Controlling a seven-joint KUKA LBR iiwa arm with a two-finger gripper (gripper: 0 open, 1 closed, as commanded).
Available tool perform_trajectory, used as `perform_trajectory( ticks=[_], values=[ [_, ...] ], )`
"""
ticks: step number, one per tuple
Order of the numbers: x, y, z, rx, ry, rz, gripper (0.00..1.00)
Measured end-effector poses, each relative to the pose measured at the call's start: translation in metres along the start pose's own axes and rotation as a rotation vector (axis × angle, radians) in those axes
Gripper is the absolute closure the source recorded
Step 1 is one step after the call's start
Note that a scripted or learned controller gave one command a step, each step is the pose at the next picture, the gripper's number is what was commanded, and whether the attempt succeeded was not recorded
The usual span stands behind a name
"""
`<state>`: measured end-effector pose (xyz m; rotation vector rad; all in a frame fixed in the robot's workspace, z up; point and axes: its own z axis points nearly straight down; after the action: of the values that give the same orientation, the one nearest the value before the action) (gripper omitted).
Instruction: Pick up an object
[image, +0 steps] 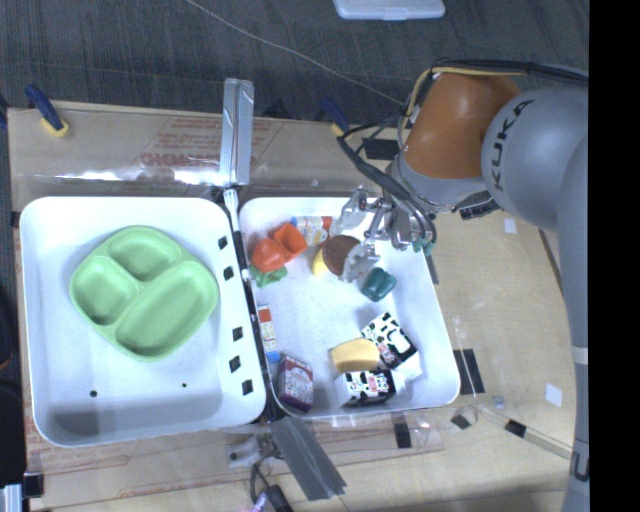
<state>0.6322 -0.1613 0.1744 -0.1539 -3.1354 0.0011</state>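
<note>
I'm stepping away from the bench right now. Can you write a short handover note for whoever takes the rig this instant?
Hand: low over the upper part of the right white bin; whether it grips anything cannot be told from this view.
Things: the round brown object lies just beside the hand, the small dark teal object just below it. The orange object sits at the bin's upper left, the yellow wedge and the black-and-white patterned packets lower down. The green divided plate is in the left white bin.
Done: nothing visibly lifted.
Left: grasp one object and raise it.
</note>
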Motion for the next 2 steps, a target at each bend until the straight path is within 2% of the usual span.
perform_trajectory(
  ticks=[1, 2],
  values=[
    [0.010, -0.017, -0.059, 0.001, -0.009, -0.023, 1.00],
    [0.042, 0.013, 0.078, -0.002, -0.001, 0.214, 1.00]
  ],
)
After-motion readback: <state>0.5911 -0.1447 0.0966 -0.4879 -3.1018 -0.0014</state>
